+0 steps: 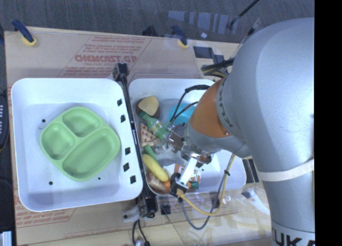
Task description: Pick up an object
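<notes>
Green bottle (154, 126) lies in the cluttered bin (160, 86) under the arm, claw (175, 137) just beside it; spread or pinched, can't tell. Risk: round bottle rolls, claw snags banana (155, 168).

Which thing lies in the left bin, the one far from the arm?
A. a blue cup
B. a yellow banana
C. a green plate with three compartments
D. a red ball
C: the green plate, divided into three compartments, lies flat on the floor of the left bin.
</notes>
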Controlling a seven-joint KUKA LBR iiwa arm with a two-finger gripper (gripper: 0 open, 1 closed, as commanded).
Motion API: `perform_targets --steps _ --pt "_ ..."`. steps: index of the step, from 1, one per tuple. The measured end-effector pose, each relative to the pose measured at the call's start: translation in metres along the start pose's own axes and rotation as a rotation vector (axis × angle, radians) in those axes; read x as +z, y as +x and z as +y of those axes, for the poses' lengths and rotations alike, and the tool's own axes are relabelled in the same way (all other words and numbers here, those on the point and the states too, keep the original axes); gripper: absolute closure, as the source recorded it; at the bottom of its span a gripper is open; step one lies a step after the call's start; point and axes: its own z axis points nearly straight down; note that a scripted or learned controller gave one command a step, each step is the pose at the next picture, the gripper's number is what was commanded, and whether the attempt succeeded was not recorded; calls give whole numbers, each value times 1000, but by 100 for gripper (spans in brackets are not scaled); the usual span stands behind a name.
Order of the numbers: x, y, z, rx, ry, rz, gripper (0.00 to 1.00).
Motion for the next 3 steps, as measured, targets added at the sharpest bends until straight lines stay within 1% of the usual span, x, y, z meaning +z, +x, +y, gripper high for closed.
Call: perform_targets --steps 1,2,3 --pt "-9 0 -1 -8 9 0 100" --pt "-48 26 67 67 4 -1 100" --pt "1 75 135 120 8 -4 100"
